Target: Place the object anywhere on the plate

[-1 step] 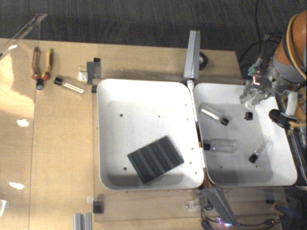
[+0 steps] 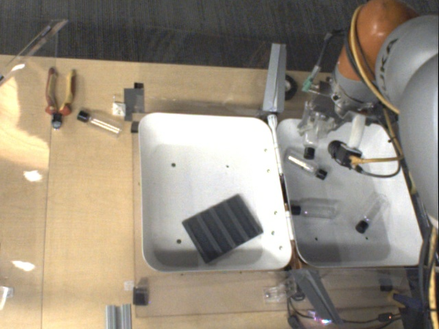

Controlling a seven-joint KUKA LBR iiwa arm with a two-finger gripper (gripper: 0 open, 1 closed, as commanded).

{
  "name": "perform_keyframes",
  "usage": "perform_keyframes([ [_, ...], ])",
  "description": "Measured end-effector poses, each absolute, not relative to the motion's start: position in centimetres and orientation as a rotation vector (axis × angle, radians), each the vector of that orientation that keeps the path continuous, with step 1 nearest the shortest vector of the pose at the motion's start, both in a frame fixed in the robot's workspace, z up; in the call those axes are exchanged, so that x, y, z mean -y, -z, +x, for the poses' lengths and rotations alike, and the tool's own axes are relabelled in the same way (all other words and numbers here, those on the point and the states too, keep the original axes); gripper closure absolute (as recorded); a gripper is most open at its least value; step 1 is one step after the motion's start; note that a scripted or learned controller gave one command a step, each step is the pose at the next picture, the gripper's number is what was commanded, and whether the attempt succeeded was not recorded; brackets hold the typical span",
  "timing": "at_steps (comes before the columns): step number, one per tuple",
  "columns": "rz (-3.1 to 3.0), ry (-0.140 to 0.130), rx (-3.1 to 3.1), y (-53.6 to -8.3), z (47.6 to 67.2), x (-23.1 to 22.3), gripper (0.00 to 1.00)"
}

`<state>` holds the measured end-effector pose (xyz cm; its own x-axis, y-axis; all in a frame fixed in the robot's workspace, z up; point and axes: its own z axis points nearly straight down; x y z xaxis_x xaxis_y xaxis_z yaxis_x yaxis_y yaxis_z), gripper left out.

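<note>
A dark ribbed rectangular plate (image 2: 221, 228) lies tilted in the front part of the left bin (image 2: 164, 149). The right bin (image 2: 398, 245) holds three clear vials with black caps: one (image 2: 306, 164) near its back left, one (image 2: 317, 209) lying by its left wall, and one (image 2: 367, 216) toward the right. My gripper (image 2: 311, 137) hangs over the back left corner of the right bin, just above and behind the first vial. Nothing can be seen held in it.
Red-handled pliers (image 2: 60, 93) and another clear vial (image 2: 100, 120) lie on the wooden bench at the far left. A grey metal post (image 2: 276, 79) stands behind the gap between the bins. My arm's grey body (image 2: 405, 53) covers the back right.
</note>
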<state>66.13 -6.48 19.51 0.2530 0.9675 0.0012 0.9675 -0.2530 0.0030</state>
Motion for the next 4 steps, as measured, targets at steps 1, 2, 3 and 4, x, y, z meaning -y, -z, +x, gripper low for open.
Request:
perform_keyframes([
  [1, 2.639, -0.003, -1.703, -18.5, 66.9, 0.4, 1.00],
  [2, 2.546, -0.003, -1.839, -20.3, 66.9, -6.5, 1.00],
  [3, 2.430, -0.001, -1.992, -18.0, 65.1, -15.7, 1.00],
  [4, 2.300, 0.000, -2.141, -12.6, 66.8, -22.7, 1.00],
])
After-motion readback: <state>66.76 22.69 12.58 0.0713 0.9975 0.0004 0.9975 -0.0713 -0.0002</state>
